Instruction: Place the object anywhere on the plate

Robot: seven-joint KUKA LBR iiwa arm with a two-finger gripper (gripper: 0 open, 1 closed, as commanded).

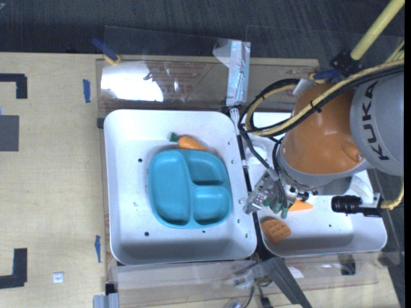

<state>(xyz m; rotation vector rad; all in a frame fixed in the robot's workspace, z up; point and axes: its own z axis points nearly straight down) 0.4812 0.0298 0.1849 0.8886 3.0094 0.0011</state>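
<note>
The end effector hung low over the right bin, close to the wall that this bin shares with the left bin. How its fingers stood I could not tell, because the wrist hid them from above. Something orange, perhaps a toy carrot, lay just beside the end effector on the side away from the shared wall; whether it was gripped or only touched was not clear. A second piece, a tan waffle-like toy, lay on the bin floor just below the end effector in the view.

The blue plate, divided in three compartments, sat in the middle of the left bin, across the shared wall from the end effector. A small carrot lay against its far rim.

In my judgement these toys were light, stiff plastic, not fragile, a little slippery. The orange piece was best taken across its thick middle, since a tapered end could slide out.
</note>
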